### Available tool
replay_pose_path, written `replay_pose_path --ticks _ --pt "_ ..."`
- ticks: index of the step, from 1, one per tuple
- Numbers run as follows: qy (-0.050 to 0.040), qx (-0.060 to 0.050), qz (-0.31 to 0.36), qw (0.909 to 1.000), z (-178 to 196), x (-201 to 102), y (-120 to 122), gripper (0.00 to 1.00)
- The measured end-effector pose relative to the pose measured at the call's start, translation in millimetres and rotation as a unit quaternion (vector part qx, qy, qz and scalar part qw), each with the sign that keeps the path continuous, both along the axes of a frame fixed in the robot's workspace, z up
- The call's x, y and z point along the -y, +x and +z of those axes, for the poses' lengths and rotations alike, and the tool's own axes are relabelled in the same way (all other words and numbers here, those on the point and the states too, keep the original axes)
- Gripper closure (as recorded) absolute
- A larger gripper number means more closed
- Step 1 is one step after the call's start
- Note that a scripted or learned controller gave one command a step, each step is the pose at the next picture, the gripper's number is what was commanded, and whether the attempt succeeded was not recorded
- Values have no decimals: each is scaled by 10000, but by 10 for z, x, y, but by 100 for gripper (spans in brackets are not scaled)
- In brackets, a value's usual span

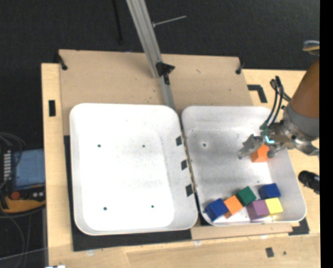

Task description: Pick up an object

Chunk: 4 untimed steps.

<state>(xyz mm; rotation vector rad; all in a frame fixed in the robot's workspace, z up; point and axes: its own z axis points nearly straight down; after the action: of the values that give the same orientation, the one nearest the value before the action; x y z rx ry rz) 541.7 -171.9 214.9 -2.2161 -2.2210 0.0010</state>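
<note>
The grey two-finger gripper [257,148] reaches in from the right, over the upper right part of the right shallow white plastic bin [211,128]. A small orange cube [260,154] sits directly at the fingers, partly covered by them. Whether the fingers are closed on it or only standing around it, I cannot tell. Along the bin's near wall lie a blue cube [215,208], a second orange cube [233,204], a green cube [246,195], a purple cube [258,209], a yellow cube [274,206] and another blue cube [269,191]. Both bins rest on the light wooden table [155,250].
</note>
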Motion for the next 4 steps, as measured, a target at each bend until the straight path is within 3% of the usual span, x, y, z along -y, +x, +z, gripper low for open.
replay_pose_path --ticks 1,3,4 --pt "-7 25 -2 10000 24 0 10 0" --pt "-20 -4 -20 10000 -959 -55 -3 0" --pt "-30 30 -25 10000 -1168 -33 7 0"
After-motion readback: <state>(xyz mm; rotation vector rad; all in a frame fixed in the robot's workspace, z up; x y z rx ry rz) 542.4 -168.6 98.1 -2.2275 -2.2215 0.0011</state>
